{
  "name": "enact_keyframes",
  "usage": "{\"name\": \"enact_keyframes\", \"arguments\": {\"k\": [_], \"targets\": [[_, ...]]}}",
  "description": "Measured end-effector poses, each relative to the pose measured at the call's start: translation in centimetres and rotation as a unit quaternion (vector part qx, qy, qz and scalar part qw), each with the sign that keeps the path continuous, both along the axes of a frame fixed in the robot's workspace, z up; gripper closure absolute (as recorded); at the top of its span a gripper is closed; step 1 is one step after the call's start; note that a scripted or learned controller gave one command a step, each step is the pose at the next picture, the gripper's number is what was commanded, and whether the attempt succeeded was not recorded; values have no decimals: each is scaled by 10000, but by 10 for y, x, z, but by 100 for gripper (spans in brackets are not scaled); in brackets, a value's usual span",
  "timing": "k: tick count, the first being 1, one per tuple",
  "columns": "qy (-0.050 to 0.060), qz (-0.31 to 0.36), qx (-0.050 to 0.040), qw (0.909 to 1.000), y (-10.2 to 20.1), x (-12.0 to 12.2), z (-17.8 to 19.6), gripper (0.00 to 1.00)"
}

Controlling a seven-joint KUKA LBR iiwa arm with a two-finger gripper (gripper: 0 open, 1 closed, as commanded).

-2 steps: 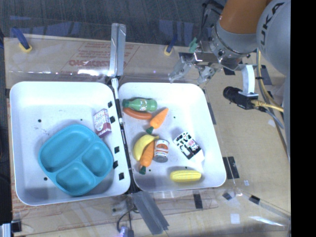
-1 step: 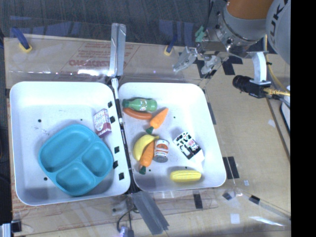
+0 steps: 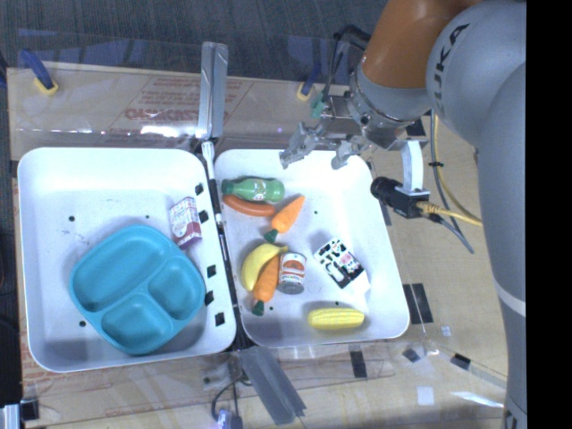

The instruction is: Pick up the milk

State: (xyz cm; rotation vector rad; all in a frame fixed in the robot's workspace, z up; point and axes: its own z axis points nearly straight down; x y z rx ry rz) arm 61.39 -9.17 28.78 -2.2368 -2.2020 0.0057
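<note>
The milk [image 3: 340,262] is a small white carton with black cow patches, lying tilted in the right bin [image 3: 382,248], towards its right side. My gripper [image 3: 316,155] hangs over the far edge of that bin, well behind the milk and a little to its left. Its two fingers [image 3: 291,155] are spread apart with nothing between them, so it is open. The orange-banded wrist [image 3: 407,34] rises behind it.
The right bin also holds a green bottle [image 3: 254,189], a sausage [image 3: 250,207], two carrots [image 3: 287,214], a banana [image 3: 256,264], a can [image 3: 291,273] and a corn cob [image 3: 336,317]. The left bin [image 3: 45,239] holds a blue divided plate [image 3: 136,287] and a small red carton [image 3: 185,221].
</note>
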Motion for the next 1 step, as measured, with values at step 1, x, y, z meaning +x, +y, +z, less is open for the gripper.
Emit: {"name": "enact_keyframes", "arguments": {"k": [1], "targets": [[1, 565, 4, 9984, -65, -48, -116, 0]]}}
